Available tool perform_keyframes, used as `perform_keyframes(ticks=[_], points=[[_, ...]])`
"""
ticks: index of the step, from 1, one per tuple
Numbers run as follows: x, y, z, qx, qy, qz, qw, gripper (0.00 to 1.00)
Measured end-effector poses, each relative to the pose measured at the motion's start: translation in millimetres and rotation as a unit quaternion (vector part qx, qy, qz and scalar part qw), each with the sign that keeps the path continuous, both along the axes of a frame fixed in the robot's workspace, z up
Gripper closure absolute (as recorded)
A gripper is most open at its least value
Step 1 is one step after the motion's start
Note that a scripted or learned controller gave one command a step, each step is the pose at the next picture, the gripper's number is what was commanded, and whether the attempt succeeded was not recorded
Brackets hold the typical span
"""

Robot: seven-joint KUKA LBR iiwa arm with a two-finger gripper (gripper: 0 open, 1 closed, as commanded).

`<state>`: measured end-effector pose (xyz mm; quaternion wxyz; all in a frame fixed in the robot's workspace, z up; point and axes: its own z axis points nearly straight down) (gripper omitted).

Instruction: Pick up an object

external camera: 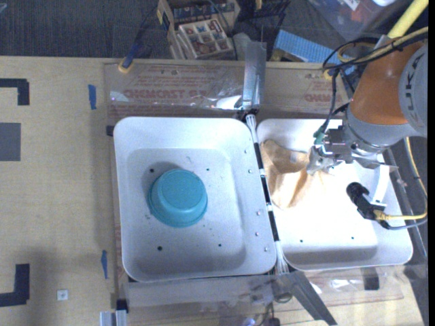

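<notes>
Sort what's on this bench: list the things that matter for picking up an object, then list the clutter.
Job:
- gripper over the right bin
- tan cloth hanging at the gripper
- blue bowl, upside down in the left bin

Lying about:
- cardboard sheet behind the bins
- blue tape marks on the bench
- wooden box on the floor

2 bins side by side on the bench (54, 202). Left bin (136, 141): 1 upturned bowl (178, 197), left of centre. Right bin (340, 243): 1 cloth (284, 175) in the rear left part, beside the dividing wall; gripper (319, 163) at the cloth's right edge.
</notes>
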<state>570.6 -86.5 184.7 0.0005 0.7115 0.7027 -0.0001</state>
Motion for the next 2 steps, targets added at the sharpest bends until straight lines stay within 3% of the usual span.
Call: perform_keyframes(ticks=[1,2], points=[[1,-1,10,-0.0008,-0.001,0.000,1.0000,1.00],[27,47,78,-0.0001,0.000,-0.049,0.9988,1.00]])
